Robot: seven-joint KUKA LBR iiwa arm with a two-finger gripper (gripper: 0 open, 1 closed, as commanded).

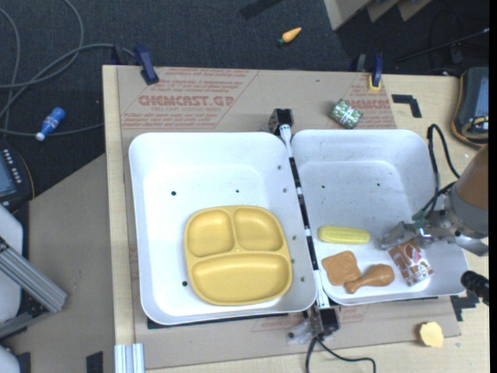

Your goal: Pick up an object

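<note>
Snack packet [411,262] lies in the right bin [365,150], just beside the drumstick [359,273]. Tool [397,235] hovers at its upper edge; grip state unclear. Centre over the packet before closing.

Bright, even overhead light. The two white bins [210,162] look slightly washed out, with soft glare on their rims. Shadows are faint and short. The dark floor [46,68] stays dim. Detail is soft and somewhat grainy, with mild blur toward the right edge.
</note>
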